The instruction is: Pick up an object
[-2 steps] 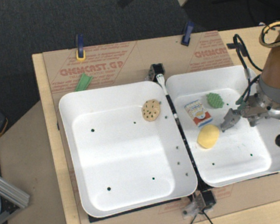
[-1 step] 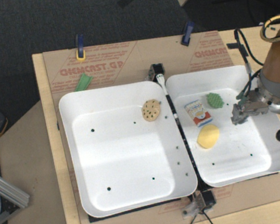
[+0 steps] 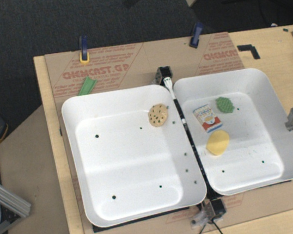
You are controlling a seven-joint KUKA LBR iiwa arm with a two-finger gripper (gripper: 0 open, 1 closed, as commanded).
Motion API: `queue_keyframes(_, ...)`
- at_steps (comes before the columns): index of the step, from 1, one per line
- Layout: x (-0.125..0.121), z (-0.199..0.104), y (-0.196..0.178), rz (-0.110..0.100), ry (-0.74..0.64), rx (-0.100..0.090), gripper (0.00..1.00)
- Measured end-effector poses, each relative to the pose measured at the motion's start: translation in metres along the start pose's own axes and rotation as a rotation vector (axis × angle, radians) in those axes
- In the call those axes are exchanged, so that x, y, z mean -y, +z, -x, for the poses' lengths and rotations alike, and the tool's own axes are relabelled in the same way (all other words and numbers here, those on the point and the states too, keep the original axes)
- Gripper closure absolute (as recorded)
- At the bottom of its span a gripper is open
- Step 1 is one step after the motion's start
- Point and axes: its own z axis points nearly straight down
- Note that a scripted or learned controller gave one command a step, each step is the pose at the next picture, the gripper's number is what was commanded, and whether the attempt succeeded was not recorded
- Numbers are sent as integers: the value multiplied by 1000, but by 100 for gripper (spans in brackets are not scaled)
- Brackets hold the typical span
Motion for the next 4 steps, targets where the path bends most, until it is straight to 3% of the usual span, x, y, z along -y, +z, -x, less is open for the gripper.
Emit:
queue_keyframes(1, -4, -4, -158, 14, -11, 2, 100)
queue_keyframes(2, -2, -6, -97, -10, -8, -9, 100)
queue_keyframes(4, -1, -75, -59, -9, -13, -9, 100)
